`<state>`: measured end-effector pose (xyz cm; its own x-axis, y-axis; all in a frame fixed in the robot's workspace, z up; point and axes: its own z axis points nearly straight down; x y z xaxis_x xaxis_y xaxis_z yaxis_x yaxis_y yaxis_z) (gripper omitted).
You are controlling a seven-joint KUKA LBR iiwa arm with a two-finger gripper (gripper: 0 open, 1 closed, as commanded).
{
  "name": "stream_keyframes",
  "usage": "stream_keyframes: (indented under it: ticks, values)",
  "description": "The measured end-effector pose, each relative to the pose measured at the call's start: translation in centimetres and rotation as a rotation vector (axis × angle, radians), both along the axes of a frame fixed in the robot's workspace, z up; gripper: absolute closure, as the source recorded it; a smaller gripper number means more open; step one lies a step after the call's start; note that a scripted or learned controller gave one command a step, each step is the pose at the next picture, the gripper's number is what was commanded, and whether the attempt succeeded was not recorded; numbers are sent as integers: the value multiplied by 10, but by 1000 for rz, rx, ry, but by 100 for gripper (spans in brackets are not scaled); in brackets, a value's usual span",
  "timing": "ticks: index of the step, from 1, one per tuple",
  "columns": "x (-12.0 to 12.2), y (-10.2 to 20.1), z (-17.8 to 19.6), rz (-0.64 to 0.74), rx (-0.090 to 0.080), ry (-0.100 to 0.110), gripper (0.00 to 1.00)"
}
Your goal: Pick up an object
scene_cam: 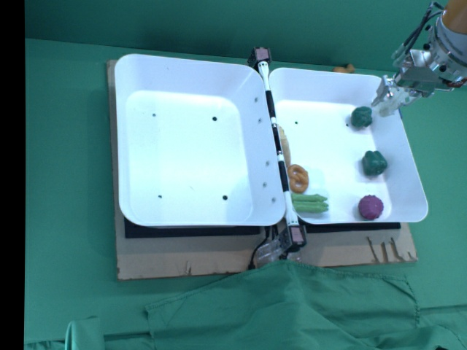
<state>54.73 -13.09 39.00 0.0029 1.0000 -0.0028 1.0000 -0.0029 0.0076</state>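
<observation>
The right bin (328, 133) holds several small items. A dark green lump (361, 117) lies near its far right corner, and a green pepper-like piece (374, 163) sits below that. A magenta ball (371, 207) rests at the near right. Green bean pods (310, 203), a brown pretzel (298, 177) and a pale bread-like piece (283, 146) lie along the bin's left wall. My gripper (390, 100) hangs over the far right rim, just right of and above the dark green lump. It is open with nothing between its fingers.
The left bin (146, 68) stands beside the right one, with a black-and-white bar (273, 133) along the seam between them. A small orange object (344, 68) lies on the bench behind the right bin. Green cloth (292, 305) is bunched at the front.
</observation>
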Motion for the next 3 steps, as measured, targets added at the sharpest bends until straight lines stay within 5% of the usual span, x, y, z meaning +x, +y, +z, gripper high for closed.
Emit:
stream_keyframes:
  ticks: [3]
  values:
    - [-12,7,16,0,1,1,100]
